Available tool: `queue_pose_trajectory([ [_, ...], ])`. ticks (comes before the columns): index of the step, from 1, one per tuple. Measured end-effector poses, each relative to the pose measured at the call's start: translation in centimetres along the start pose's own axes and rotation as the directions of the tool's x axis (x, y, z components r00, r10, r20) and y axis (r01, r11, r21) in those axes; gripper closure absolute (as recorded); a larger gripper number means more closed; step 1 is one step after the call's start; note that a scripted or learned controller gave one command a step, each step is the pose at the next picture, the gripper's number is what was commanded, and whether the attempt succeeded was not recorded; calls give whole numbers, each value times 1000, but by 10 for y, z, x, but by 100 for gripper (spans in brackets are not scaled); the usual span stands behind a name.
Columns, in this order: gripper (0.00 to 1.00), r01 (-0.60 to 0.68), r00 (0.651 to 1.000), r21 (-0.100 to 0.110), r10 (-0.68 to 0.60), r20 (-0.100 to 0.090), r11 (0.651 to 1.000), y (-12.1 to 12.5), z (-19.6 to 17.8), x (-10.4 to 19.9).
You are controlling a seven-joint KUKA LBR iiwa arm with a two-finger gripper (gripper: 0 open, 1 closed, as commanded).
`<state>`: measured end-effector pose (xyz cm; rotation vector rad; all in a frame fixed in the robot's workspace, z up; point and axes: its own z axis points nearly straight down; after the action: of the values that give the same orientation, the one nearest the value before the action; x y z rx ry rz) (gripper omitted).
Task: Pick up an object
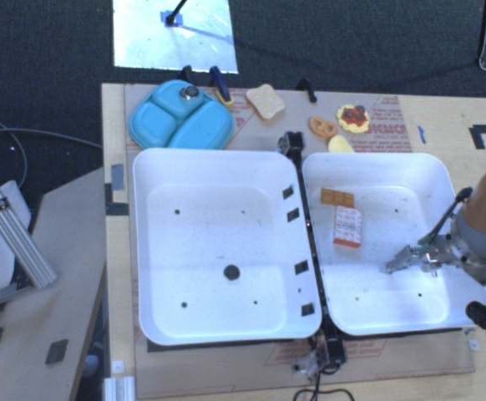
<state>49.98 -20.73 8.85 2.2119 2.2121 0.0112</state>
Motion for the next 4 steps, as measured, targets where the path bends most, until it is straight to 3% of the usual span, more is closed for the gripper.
queue_pose_trajectory([
  [1, 100, 4, 1000, -2, -4, -1, 1000, 2, -11, 0],
  [2, 100, 8, 1000, 6, -8, 0, 1000, 60, 2, 29],
  [3, 100, -1, 1000, -2, 1, -1, 1000, 8, -1, 0],
  [4, 100, 9, 1000, 3, -9, -1, 1000, 72, 2, 39],
])
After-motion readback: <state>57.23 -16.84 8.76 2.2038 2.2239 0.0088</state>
